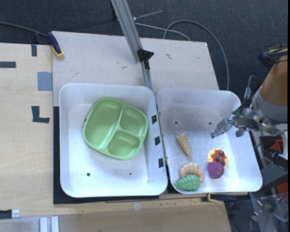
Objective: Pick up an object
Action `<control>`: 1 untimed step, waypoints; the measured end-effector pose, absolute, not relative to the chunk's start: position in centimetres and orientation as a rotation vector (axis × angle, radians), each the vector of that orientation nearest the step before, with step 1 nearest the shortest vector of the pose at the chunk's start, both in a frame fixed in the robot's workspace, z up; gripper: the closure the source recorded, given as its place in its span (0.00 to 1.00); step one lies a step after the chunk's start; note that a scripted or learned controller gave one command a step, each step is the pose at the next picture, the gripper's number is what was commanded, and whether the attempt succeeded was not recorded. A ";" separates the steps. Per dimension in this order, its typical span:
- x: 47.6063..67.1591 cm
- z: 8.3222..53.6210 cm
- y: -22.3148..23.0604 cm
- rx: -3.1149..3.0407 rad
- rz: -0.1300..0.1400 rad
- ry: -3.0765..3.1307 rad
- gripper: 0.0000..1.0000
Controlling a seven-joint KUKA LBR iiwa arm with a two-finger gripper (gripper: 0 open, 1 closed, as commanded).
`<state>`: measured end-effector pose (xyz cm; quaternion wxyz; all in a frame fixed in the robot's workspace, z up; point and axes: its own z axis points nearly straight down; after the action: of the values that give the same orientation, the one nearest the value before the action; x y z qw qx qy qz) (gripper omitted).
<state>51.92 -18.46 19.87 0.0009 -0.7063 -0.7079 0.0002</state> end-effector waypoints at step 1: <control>51.9 19.9 -18.5 -2.218 0.001 -2.222 0.00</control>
<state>51.92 -18.48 19.88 0.0008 -0.7064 -0.7078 0.0002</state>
